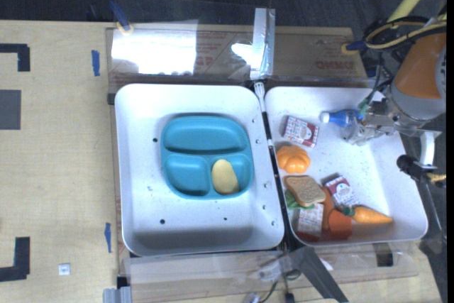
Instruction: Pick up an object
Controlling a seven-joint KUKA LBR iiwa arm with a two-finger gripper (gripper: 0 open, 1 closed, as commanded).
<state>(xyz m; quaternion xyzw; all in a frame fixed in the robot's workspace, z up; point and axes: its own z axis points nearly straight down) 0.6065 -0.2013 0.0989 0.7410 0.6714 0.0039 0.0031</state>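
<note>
In the right bin you see the gripper low at the far right corner, just beside a small blue bottle. The bottle lies on its side, its long axis across the bin, with the white cap to the left. Left of it sits a red and white carton, then an orange. A sandwich, a second carton and a carrot crowd the near side, well apart from the bottle. The left bin holds a blue tray with a yellow egg-like thing in it. The bottle's right end blurs into the gripper, perhaps touching it. Whether the gripper is spread or closed, you cannot tell.
</note>
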